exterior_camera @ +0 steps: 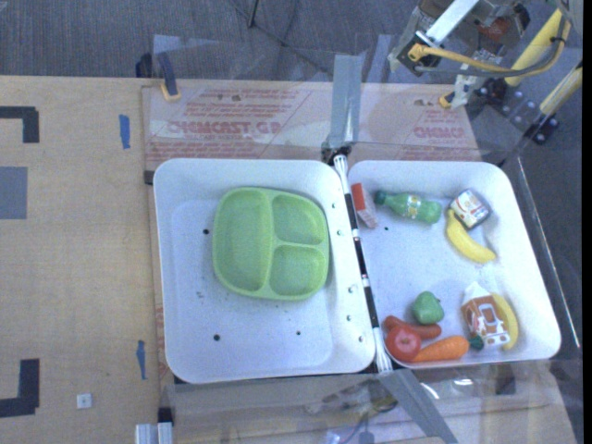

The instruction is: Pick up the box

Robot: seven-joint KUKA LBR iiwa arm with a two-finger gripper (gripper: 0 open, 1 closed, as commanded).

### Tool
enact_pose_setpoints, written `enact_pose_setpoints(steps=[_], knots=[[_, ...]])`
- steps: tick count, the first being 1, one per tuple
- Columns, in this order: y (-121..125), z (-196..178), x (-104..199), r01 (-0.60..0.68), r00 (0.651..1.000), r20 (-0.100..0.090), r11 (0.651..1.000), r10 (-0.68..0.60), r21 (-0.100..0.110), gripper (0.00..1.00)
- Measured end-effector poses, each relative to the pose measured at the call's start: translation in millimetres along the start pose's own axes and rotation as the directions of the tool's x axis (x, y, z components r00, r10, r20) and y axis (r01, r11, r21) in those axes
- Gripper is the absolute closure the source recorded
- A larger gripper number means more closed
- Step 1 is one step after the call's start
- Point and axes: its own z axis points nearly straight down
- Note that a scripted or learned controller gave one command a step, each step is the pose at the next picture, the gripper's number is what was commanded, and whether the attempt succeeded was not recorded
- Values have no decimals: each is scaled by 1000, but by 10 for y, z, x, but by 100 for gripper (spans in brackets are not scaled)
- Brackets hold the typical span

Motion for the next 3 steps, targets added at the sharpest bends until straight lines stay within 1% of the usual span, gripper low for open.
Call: enact_pose_setpoints(steps=[1, 2, 3], knots=[[-761, 1310, -531, 101, 995, 0, 995, -101, 5, 0], [-736, 428, -464, 66, 998, 0, 998, -66, 4, 0], [-730, 328, -459, 67, 998, -1, 998, -67, 2, 100]])
